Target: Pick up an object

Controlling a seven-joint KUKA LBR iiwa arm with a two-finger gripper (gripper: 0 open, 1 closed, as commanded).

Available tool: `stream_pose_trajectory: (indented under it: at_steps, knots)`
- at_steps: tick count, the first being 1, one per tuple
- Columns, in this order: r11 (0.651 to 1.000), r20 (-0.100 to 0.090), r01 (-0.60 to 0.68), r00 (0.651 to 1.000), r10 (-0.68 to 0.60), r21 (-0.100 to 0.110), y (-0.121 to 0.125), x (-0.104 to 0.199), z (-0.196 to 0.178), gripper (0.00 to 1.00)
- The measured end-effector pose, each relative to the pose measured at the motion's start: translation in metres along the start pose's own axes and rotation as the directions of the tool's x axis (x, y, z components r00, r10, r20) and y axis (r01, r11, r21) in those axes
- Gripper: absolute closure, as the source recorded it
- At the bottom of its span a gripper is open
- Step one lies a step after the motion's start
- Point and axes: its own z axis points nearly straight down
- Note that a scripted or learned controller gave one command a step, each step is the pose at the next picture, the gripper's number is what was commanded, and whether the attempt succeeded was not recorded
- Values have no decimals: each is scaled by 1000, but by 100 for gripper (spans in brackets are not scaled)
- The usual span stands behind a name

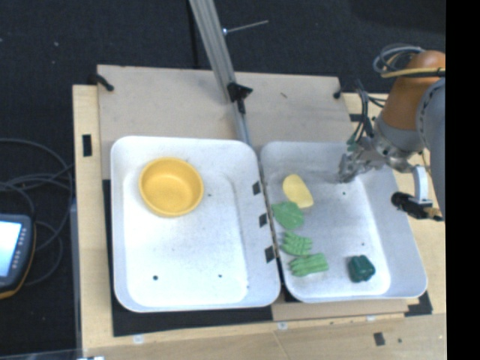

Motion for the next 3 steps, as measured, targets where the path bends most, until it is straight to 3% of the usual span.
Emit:
stream_pose_trajectory:
  at_steps: [1,3]
  knots:
    - [1000,0,-1,1000,1,-4,3,3,-63,100]
    - [1000,-1,-1,1000,1,-2,1,-3,-153,100]
